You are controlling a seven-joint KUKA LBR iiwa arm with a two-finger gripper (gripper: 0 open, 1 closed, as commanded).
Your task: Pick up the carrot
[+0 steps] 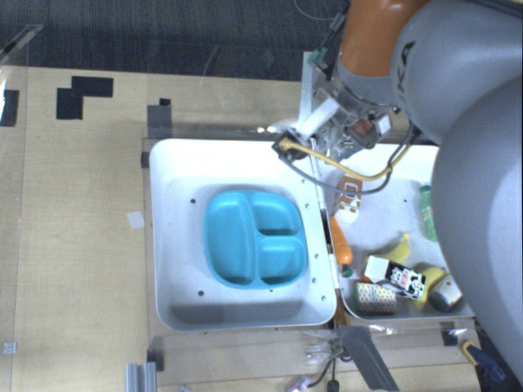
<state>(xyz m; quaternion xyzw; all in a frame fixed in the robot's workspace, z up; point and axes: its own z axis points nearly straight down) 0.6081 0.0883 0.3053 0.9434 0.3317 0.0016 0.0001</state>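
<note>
The carrot (340,243) is a short orange piece lying lengthwise against the left wall of the right bin (384,211), pointing toward the near edge. My gripper (350,196) hangs from the grey arm with the orange band and reaches into the right bin. Its tip sits just above and behind the carrot's far end, a small gap away. Nothing shows held in it. A yellow cable loops beside the wrist.
The left bin (176,219) holds a blue compartment tray (255,237). Near the carrot in the right bin lie a white block (377,267), a yellow piece (401,247), a black-and-white toy (405,280), a patterned roll (375,297), a grey-yellow item (445,294) and a green object (426,211).
</note>
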